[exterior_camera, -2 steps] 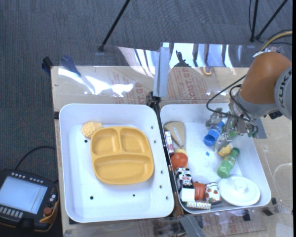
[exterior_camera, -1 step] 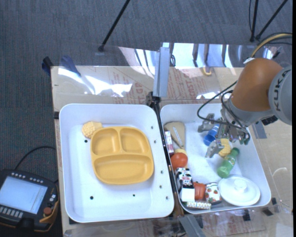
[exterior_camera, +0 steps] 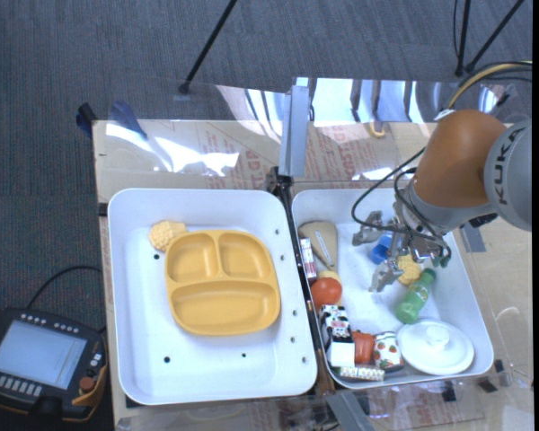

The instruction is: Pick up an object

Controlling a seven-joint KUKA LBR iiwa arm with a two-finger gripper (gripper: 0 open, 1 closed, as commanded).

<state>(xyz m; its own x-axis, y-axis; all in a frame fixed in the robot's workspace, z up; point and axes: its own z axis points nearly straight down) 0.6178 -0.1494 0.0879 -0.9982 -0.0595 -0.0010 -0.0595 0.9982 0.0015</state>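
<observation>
Left bin [exterior_camera: 135, 241]: yellow divided plate [exterior_camera: 222, 281], well apart from the arm. Right bin [exterior_camera: 467, 317]: claw [exterior_camera: 397, 257] low over the clutter, fingers spread, nothing between them. Nearest candidate a small yellow piece [exterior_camera: 410, 268] just beside the fingertips, touching a blue block [exterior_camera: 383, 246]. Green bottle [exterior_camera: 415, 296] just below-right, long axis slanting up-right. Short drop likely enough.
</observation>
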